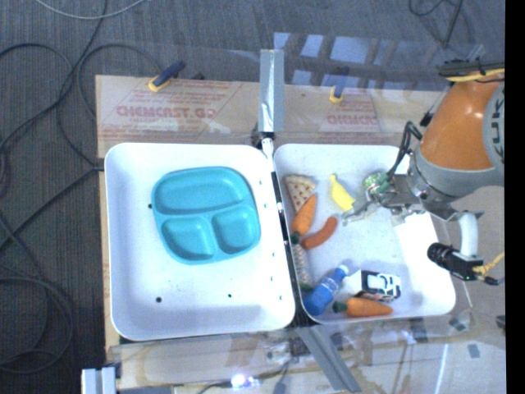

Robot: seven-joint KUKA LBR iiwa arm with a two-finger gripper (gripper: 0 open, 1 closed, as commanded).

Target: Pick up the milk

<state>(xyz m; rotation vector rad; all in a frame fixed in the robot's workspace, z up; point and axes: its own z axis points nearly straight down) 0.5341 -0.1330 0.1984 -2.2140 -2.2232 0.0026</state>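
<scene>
The milk [380, 284] is a small white carton with black markings. It lies on its side near the front edge of the right bin [418, 240], between a blue bottle [326, 290] and an orange carrot [369, 307]. My gripper [358, 210] hangs over the middle of the right bin, well behind the milk and slightly to its left. It is close to a yellow banana [340, 192] and a brown sausage [320, 231]. Nothing from the bin shows in the gripper.
A waffle piece [300, 189] and a second carrot [305, 213] lie by the right bin's left wall. The left bin [131, 286] holds a blue divided plate [207, 213]. The arm's orange band [461, 130] looms over the right bin's far right corner.
</scene>
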